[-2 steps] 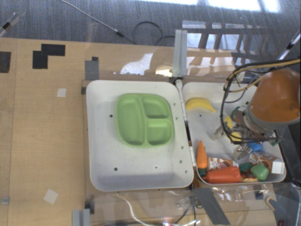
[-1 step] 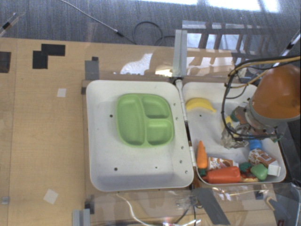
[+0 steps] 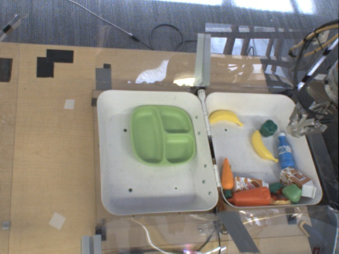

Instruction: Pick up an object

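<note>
Judging from how things lay, the pick had not yet begun in earnest: nothing was lifted, and every object rested in its bin. The gripper (image 3: 306,125) hung at the right rim of the right bin (image 3: 249,102), above the bin's upper right corner, with nothing visible between its metal parts. Whether the jaws stood wide or narrow could not be told from this slanted look down; the metalwork there was too small and cluttered to read.

Candidates for the pick all sat in the right bin. A blue bottle (image 3: 285,151) lay nearest the gripper, just below it, with a dark green block (image 3: 268,127) beside its cap end. A yellow banana (image 3: 225,117) rested near the bin's upper left corner, and a second banana (image 3: 262,146) lay slantwise at the middle, just beside the bottle. Along the lower wall things were crowded: an orange carrot (image 3: 227,174) upright against the left wall, a red piece (image 3: 251,196) lying flat below it, a small printed carton (image 3: 249,183), a light green piece (image 3: 291,193) and a brownish item (image 3: 294,177) touching one another near the lower right corner.

The left bin (image 3: 116,194) held a green divided plate (image 3: 162,134), lying flat near its middle.

All of the task seemed left: descent onto a chosen object, closing on it, and the lift. The bottle or the dark green block looked the readiest targets, being closest and fairly apart from the crowded lower row.
</note>
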`<state>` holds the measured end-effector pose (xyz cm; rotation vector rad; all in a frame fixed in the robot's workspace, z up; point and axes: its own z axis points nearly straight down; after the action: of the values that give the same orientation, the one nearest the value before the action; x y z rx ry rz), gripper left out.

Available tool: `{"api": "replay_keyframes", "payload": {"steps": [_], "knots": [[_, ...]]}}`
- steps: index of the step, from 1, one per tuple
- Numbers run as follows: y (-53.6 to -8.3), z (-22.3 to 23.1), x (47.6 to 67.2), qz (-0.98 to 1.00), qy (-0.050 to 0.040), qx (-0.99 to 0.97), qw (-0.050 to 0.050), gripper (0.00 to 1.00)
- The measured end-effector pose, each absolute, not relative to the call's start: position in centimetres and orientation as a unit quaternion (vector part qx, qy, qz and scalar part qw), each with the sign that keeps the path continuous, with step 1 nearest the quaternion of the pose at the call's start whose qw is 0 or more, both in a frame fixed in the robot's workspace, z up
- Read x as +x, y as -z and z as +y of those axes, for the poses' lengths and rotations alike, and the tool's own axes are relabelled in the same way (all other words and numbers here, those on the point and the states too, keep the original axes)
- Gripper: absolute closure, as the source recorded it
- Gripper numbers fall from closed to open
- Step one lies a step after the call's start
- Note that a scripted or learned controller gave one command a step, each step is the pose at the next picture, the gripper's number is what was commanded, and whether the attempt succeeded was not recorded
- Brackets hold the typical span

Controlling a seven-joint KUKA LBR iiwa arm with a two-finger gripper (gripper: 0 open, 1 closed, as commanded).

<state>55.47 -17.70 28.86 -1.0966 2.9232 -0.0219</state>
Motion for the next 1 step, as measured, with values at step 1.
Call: {"api": "replay_keyframes", "payload": {"steps": [1], "knots": [[-28.25, -17.52, 55.32, 0.936, 0.0024, -0.352, 0.005, 0.00]]}}
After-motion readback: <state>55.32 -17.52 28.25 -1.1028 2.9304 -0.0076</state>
